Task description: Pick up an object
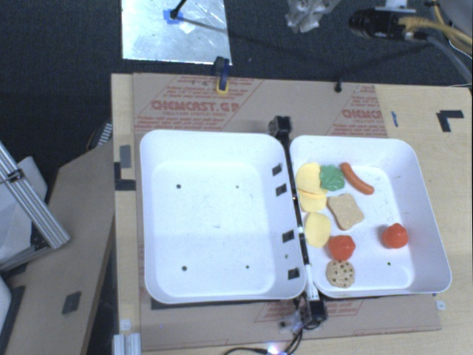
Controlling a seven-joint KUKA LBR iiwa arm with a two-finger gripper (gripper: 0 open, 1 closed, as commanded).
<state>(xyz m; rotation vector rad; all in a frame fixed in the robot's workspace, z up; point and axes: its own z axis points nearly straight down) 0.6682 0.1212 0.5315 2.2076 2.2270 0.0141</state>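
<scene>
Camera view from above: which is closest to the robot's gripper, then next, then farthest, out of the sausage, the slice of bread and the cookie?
The gripper hangs at the top of the view, above the right bin.
1. Sausage, at the bin's far end, nearest.
2. Slice of bread, in the middle.
3. Cookie, at the near edge, farthest.

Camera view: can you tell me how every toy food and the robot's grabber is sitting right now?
gripper: up high beyond the bins
sausage: lying flat, slanted
green leaf: flat, touching yellow pieces
bread slice: flat
tomato: alone
red piece: beside cookie
left bin: level
</scene>
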